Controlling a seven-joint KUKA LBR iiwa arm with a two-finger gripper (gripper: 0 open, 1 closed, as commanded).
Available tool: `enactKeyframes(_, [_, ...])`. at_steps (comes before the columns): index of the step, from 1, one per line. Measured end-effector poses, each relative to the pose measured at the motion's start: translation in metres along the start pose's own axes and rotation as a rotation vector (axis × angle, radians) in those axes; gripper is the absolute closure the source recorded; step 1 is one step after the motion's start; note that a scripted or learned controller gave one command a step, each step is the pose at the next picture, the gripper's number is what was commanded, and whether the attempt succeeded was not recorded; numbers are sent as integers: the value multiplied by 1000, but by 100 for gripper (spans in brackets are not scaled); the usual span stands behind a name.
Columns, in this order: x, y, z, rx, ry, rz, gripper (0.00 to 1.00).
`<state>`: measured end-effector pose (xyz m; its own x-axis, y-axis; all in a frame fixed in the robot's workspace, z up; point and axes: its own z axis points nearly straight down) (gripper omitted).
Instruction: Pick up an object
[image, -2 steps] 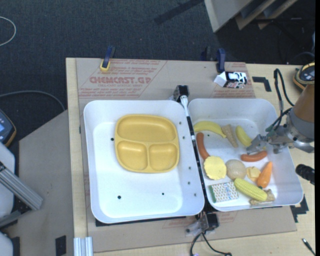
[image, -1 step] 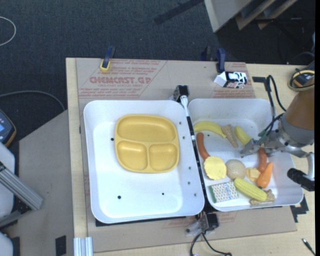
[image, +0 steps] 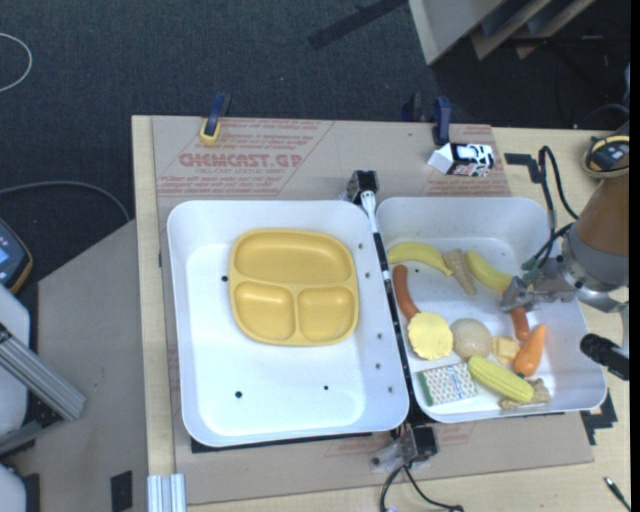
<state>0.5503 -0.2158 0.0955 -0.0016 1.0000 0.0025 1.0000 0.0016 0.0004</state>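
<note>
Bench (image: 150, 300) carries two white bins side by side. The left bin (image: 200, 400) holds one yellow tray (image: 294, 285) with three compartments, and nothing lies on the tray. The right bin (image: 440, 215) holds all the small food pieces: two bananas (image: 420, 257) near the back, a sausage (image: 403, 291) close to the divider, a yellow round slice (image: 430, 335), a pale ball (image: 472, 338), a corn cob (image: 500, 377), a carrot (image: 530, 350) and a small checked packet (image: 446, 384).

The arm (image: 605, 240) reaches in from the right, low over the far side of the right bin. The gripper (image: 525, 292) is down among the food, just above the carrot and beside the second banana. I cannot tell if it is open or closed, and I see no piece clearly lifted.

My judgement: the task is at the reaching or grasping step. No object is raised from the bin yet, so the closing and the lift are left to do.
</note>
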Motion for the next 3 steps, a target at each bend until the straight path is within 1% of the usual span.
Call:
enactKeyframes(1, [3, 1, -63, -6, -6, 1, 100])
enactKeyframes(2, [10, -2, -123, -7, -6, 0, 100])
enactKeyframes(3, [10, -2, -130, -4, -5, 0, 100])
